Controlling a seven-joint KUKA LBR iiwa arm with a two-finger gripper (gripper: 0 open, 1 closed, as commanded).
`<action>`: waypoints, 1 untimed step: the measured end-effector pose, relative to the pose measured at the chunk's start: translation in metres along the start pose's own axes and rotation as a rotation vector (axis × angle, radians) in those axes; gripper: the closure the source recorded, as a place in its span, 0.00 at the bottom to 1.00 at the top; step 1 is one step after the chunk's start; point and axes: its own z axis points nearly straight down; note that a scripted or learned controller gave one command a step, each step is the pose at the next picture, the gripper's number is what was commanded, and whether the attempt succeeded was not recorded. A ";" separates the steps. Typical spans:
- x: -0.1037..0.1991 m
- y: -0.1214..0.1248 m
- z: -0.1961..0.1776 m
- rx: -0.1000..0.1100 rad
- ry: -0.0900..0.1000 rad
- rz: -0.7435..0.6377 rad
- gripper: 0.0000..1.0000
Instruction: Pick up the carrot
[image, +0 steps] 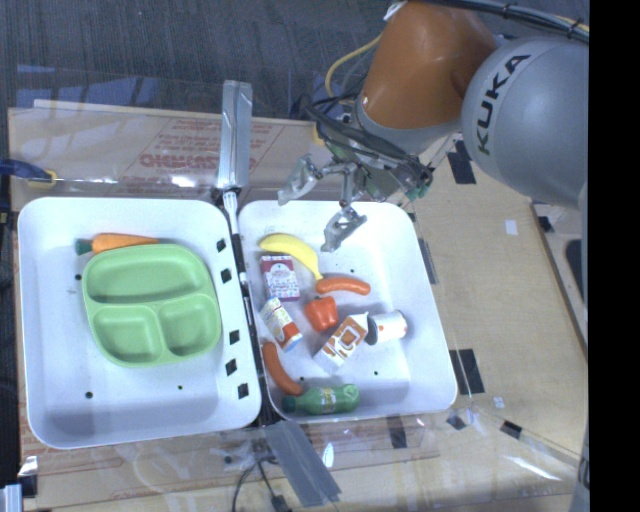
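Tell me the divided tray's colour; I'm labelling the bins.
Light green. The tray lies in the left bin, clearest in the camera view.

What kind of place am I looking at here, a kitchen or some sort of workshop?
Most likely a robot test bench, not a kitchen. A grey arm with an orange band reaches over two shallow white bins, and the food, like the yellow banana, looks like plastic toys.

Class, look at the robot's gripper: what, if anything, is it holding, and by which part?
Nothing is held. The gripper hangs open over the back of the right bin, nothing between its fingers. The carrot lies in the left bin, beside the green tray.
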 end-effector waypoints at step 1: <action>-0.012 0.023 0.050 -0.008 0.008 -0.364 0.00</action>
